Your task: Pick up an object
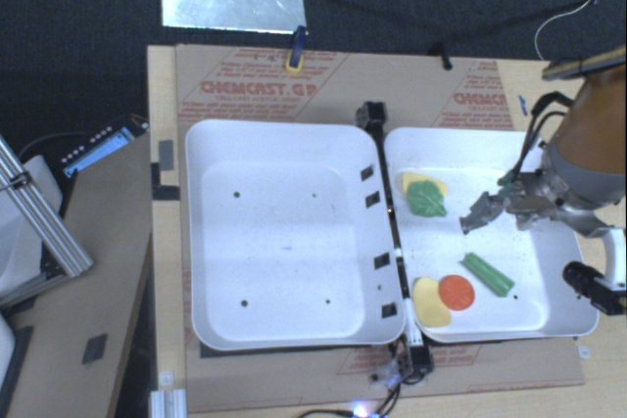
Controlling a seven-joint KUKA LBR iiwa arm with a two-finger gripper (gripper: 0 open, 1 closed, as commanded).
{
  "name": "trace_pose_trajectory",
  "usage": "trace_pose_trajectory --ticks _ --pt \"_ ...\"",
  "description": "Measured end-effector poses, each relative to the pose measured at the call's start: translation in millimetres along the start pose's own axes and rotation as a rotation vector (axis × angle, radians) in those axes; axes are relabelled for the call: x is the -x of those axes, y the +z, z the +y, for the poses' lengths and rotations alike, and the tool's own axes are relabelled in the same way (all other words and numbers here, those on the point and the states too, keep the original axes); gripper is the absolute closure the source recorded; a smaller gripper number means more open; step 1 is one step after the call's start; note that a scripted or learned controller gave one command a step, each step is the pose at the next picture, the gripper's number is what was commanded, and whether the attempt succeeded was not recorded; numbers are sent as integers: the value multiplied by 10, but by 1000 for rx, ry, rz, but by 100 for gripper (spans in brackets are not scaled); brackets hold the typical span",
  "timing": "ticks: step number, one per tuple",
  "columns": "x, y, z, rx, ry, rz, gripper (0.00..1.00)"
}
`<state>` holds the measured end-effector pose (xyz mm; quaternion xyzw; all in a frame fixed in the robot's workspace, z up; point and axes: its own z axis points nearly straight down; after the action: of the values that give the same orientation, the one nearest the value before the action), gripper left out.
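Observation:
The right bin [549, 313] holds several small objects. A green leafy piece [425, 200] lies on a yellow piece [435, 182] near the bin's far left corner. A green bar [488, 273] lies slanted in the middle. A red disc [457, 292] rests against a yellow lump [429, 302] at the near left corner. My gripper [478, 212] hangs over the middle of this bin, right of the leafy piece and above the green bar, apart from both. Nothing shows in its grasp.
The left bin [196, 210] sits beside the right one, with a black clip strip [389, 220] along the shared wall. The arm's orange and grey wrist [588, 152] covers the right bin's far right side. Cardboard [255, 83] lies under both bins.

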<state>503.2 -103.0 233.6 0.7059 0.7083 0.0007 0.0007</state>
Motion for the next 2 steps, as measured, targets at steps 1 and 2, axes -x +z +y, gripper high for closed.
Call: trace_pose_trajectory --ticks 1,2 --pt "-1 -111 11 3 -2 0 100" --pt "-1189 -77 595 3 -14 5 100"
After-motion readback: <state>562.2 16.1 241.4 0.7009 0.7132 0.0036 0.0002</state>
